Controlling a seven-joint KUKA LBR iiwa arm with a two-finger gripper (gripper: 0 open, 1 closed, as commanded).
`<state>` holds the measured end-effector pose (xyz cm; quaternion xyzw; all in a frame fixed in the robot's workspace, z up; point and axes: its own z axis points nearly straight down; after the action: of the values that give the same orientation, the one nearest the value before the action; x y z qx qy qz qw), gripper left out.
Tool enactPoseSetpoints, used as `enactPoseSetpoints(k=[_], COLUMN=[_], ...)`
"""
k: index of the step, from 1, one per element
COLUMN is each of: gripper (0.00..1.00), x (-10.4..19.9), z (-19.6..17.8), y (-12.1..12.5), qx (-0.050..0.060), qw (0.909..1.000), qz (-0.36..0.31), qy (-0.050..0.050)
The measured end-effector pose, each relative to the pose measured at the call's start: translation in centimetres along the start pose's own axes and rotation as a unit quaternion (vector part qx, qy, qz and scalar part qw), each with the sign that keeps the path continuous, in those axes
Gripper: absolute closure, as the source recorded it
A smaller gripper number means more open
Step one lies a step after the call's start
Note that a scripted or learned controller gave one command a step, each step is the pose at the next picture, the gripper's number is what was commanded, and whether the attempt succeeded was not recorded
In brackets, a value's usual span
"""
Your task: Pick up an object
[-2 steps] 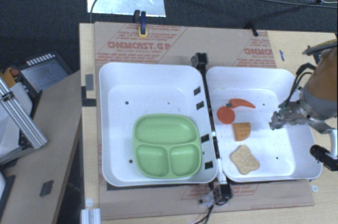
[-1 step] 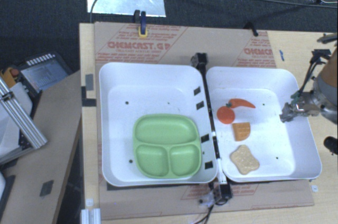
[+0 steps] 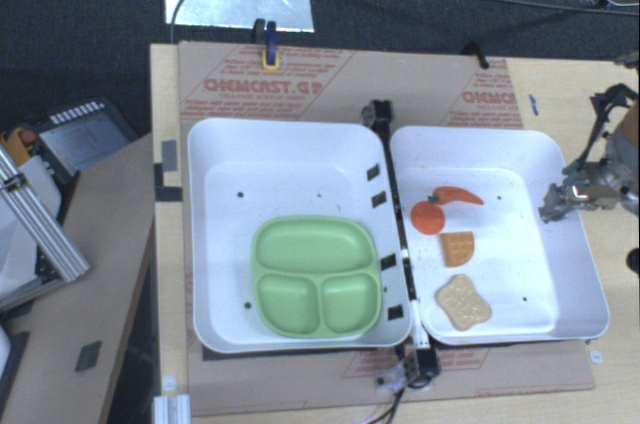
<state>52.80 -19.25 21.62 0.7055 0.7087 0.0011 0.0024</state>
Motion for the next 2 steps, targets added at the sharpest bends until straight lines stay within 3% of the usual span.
enactPoseSetpoints(k=[2], gripper=[1.00], x=[9.7], z=[-1.0], y=[2.8], qx=[0.001], qw=[1.0000], qz=[-0.001], qy=[0.001])
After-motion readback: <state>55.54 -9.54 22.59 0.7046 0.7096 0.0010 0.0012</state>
